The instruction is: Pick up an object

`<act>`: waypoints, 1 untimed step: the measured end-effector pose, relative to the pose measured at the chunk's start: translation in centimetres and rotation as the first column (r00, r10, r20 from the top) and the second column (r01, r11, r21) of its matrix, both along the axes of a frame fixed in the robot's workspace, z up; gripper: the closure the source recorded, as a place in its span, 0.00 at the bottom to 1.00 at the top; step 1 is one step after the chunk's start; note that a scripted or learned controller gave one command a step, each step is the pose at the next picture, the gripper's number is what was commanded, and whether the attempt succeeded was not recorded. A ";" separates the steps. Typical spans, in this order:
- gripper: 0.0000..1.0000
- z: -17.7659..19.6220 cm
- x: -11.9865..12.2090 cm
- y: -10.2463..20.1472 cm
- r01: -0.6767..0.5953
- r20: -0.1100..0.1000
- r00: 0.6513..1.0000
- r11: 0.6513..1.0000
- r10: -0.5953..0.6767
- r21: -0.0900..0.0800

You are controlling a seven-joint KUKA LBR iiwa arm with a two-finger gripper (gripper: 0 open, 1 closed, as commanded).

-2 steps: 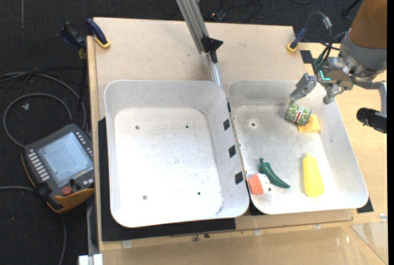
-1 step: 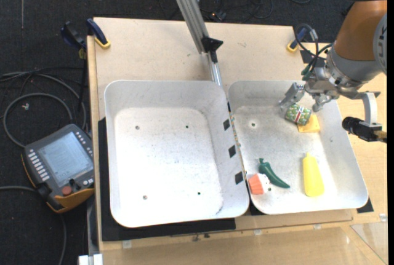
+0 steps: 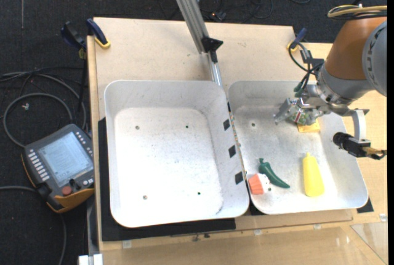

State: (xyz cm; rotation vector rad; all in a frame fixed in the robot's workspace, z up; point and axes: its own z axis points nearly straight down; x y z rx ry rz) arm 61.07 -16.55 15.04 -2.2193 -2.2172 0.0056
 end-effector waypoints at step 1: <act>0.00 -5.4 -0.1 0.1 -0.001 0.001 1.000 1.000 0.001 0.000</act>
